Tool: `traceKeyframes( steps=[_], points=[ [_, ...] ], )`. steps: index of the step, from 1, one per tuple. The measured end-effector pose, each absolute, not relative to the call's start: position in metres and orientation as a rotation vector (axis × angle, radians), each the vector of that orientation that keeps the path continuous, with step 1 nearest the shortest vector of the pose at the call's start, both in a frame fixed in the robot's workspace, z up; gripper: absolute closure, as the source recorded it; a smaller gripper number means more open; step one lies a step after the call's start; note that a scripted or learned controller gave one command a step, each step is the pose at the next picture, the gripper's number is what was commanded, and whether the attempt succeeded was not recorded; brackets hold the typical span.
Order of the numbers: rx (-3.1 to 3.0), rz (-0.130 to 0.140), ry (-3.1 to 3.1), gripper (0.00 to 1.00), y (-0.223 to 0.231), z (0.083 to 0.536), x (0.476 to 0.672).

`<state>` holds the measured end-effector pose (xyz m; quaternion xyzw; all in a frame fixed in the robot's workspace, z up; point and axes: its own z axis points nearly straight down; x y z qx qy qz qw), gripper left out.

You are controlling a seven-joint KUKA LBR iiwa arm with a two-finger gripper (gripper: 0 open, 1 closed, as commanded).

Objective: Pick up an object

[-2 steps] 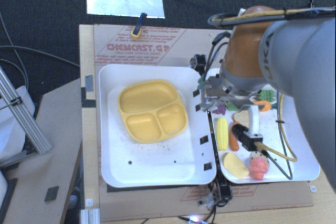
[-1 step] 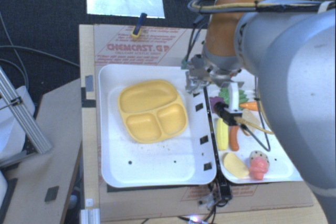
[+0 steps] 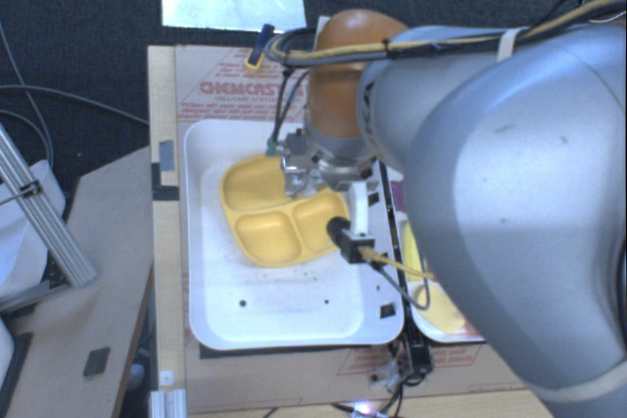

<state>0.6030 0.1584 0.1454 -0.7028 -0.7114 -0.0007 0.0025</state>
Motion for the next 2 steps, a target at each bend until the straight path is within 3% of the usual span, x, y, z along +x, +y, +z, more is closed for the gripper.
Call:
traceKeyframes(
  steps=[1,2],
  points=[
    [-2.204,0.003,-2.229,1.00,0.204,0.167,0.492],
    [-2.221,-0.003,-2.225,1.00,0.194,0.138,0.562]
  ],
)
